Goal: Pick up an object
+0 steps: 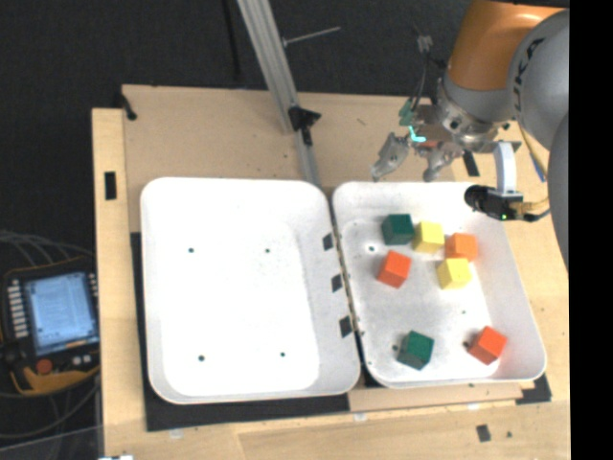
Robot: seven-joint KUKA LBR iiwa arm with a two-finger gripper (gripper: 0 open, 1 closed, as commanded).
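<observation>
seven small cubes sit in the right bin (512, 300), all below the pincer (414, 159) as the camera view shows it, and nothing is lifted yet. camera view: the pincer hangs over the bin's far rim with its two fingers spread apart and nothing between them, so released. nearest below it lie a green cube (397, 228) and a yellow cube (429, 236), touching; an orange cube (463, 246) is just beside the yellow one. a further orange cube (393, 269) and yellow cube (454, 273) lie lower, and a second green cube (415, 349) and an orange cube (487, 344) are farthest, near the front rim. judgement: the isolated orange cube under the green one is the cleaner target; centre above it and descend straight, since the touching pair may jam a finger. the left bin (239, 286), well to the pincer's lower left, holds no cubes.
</observation>
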